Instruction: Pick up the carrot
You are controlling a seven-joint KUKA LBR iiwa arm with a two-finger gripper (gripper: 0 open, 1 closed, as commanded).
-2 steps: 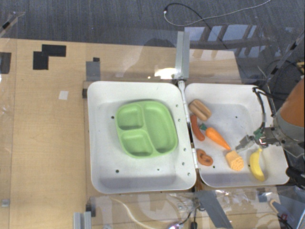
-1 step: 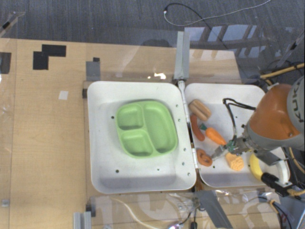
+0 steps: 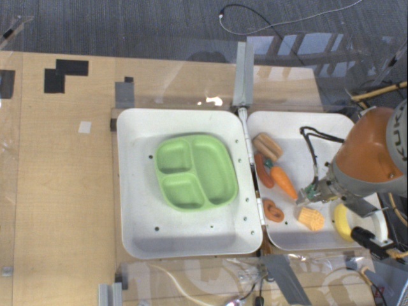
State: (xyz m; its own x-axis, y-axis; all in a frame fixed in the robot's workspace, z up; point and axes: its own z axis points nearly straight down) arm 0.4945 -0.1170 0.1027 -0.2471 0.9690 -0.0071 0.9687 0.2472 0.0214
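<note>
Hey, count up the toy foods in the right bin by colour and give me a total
Orange: 3, the tapered orange carrot with green top, the orange-red sausage-shaped piece beside it, and the orange pretzel-shaped piece
Yellow: 2, the yellow corn cob chunk and the yellow banana
Brown: 1, the tan hot dog bun
Total: 6

Left bin point(image 3: 127, 190) is holding a green three-compartment plate point(image 3: 194, 172), sitting roughly centred. Right bin point(image 3: 287, 123) is holding a hot dog point(image 3: 267, 146) near its top-left corner, a brown pretzel-like piece point(image 3: 274, 210) lying by the left wall, a corn chunk point(image 3: 311, 218) and a banana point(image 3: 343, 222) sitting toward the near edge. Black cable point(image 3: 255, 18) is trailing over the grey floor behind the bench.
</note>
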